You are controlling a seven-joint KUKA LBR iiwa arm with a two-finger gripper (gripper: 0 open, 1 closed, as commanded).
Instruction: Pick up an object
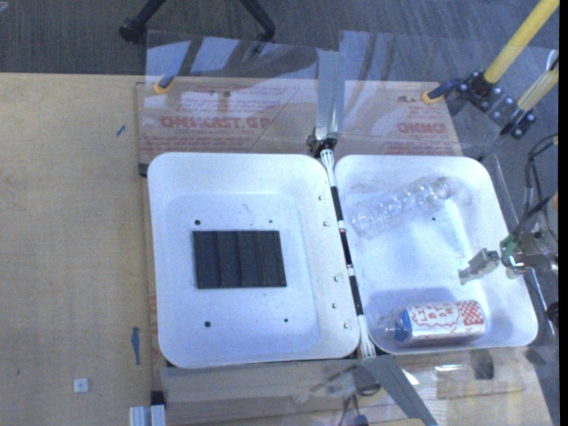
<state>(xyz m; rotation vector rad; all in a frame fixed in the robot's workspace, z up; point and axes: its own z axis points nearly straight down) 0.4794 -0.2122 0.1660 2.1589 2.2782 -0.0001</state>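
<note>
Camera view gives us the tool low over the right bin, its grip unreadable, just above the red-patterned packet.

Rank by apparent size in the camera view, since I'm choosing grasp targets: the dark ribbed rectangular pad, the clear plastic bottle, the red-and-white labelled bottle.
1. Dark ribbed rectangular pad, largest.
2-3. Clear plastic bottle and red-and-white labelled bottle look alike in size; unranked.

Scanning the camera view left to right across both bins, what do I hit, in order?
Dark ribbed panel in the left bin → clear plastic bottle in the right bin → gripper near that bin's right wall.
</note>
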